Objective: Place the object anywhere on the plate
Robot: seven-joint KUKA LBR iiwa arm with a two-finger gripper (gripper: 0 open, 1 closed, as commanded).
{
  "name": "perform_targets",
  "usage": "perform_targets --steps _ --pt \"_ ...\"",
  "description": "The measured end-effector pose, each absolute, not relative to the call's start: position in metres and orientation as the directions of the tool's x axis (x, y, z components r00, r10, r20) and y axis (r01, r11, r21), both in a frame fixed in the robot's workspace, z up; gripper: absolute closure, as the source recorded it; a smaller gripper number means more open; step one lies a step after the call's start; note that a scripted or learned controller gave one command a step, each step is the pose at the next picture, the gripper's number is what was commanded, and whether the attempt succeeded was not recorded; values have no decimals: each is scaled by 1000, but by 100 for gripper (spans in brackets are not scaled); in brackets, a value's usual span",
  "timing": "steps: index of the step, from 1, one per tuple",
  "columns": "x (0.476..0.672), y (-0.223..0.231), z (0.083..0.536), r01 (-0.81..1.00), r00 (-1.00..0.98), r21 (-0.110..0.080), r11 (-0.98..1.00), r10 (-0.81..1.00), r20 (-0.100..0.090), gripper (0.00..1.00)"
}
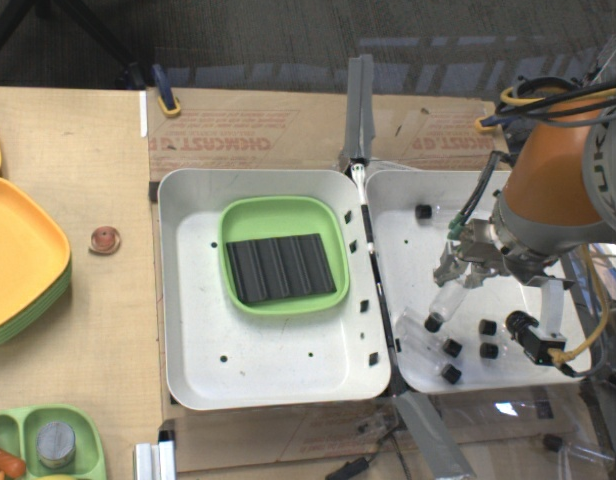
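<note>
The plate point(284, 255) sits in the left bin point(188, 298).

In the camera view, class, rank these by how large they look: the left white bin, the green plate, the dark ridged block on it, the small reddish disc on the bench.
1. left white bin
2. green plate
3. dark ridged block
4. small reddish disc

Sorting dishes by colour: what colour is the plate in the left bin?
Light green plate, camera view.

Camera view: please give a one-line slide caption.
Gripper low in the right bin; green plate with dark ridged slab waits in the left bin.
</note>
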State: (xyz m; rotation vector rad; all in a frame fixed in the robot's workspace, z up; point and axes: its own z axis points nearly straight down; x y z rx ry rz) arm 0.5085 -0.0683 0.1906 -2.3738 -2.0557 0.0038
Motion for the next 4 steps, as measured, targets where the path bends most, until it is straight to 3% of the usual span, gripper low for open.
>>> perform_targets --steps 1,2,3,4 --pt "504 -46 191 998 61 -3 -61 998 -1 100" --pt "517 -21 190 1000 -5 -3 5 1000 -1 100" --pt "555 1 190 992 -123 -2 123 992 -3 100" --pt "555 1 190 992 -123 -3 123 992 -2 0"
